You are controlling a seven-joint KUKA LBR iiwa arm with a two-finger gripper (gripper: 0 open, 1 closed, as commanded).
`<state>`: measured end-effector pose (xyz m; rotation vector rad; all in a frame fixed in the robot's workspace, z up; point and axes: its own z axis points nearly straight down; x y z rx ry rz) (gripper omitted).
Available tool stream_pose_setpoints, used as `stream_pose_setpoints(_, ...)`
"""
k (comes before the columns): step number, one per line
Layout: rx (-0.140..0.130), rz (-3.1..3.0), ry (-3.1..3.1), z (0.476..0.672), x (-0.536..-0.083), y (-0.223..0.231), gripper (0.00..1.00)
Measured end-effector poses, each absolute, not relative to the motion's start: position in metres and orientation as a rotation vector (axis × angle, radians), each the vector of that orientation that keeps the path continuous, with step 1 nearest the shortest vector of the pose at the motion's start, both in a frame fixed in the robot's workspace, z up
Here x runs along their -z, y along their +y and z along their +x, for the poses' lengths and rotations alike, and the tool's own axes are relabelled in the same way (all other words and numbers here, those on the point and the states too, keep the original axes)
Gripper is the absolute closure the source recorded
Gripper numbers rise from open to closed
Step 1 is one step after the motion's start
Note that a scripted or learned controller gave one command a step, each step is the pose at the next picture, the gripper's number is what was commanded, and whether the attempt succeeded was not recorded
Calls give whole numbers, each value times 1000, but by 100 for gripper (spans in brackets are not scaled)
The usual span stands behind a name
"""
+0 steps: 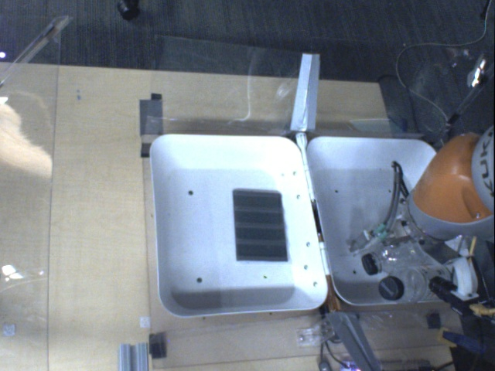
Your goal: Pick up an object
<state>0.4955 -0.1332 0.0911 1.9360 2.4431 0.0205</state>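
A dark grey ribbed rectangular pad (260, 224) lies flat in the middle of the left bin (178, 207). My gripper (384, 250) is low over the front right part of the right bin (340, 184), under the orange band of the arm (448, 192). Around the gripper sits a clutter of clear and metallic parts, with two small black round pieces (390, 287) close to the bin's front wall. The arm hides what lies directly beneath it.
A clear upright divider (306, 91) stands behind the seam between the bins. Cables (398, 180) run down the arm into the right bin. Transparent panels border the bench at the left and the back.
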Motion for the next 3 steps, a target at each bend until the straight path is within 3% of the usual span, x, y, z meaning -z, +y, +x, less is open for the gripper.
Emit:
stream_pose_setpoints(1,-12,1710,2614,516,-91,-97,0)
stream_pose_setpoints(2,-6,1802,2567,488,-185,-64,0)
stream_pose_setpoints(3,-4,2044,2381,540,-157,-89,0)
